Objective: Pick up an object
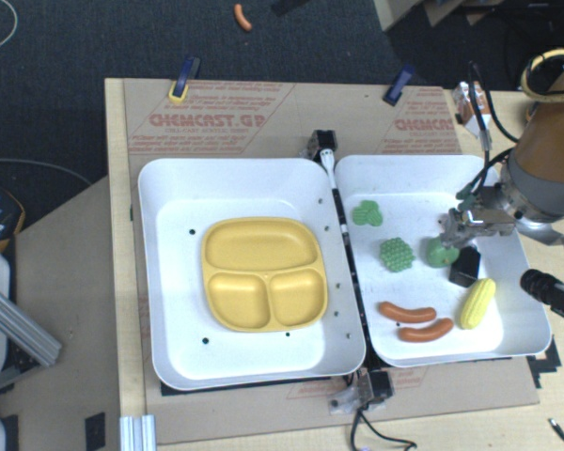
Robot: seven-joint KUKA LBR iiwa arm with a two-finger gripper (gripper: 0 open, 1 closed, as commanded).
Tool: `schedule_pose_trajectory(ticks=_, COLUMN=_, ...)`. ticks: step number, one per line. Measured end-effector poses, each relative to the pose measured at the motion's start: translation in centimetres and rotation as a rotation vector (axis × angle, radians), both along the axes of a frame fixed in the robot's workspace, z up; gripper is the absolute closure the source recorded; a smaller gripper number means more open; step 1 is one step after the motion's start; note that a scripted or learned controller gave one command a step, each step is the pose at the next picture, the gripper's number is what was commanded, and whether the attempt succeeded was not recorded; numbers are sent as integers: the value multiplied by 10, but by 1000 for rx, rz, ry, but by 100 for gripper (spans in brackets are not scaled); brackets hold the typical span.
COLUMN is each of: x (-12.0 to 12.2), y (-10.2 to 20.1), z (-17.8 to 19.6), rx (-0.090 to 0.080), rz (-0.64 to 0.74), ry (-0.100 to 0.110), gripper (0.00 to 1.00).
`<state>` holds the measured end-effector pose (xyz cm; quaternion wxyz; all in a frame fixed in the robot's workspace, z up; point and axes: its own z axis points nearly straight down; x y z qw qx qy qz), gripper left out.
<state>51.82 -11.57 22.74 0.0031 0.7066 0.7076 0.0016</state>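
Your pincer hangs low over the right bin, toward its far right side, and you cannot tell from this slanted view whether it is released or clenched. The nearest candidate to lift is the small green piece, which lies just below and a little left of the pincer, touching it or nearly so; it looks rounded, with no clear long axis. Beside it to the left is a green broccoli floret, and a leafy green piece sits farther up. Nearer the front edge you have a yellow corn cob standing slantwise and two sausages lying crosswise. Nothing appears to block a short drop onto the green piece, though the floret is close. The yellow divided plate sits well apart in the left bin.
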Motion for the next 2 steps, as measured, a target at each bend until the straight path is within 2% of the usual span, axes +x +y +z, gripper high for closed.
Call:
schedule_pose_trajectory(ticks=1, x=52, y=31, z=-8, rx=2, rz=5, ry=1, gripper=100)
schedule_pose_trajectory(ticks=2, x=94, y=59, z=0, rx=2, rz=4, ry=1, gripper=100)
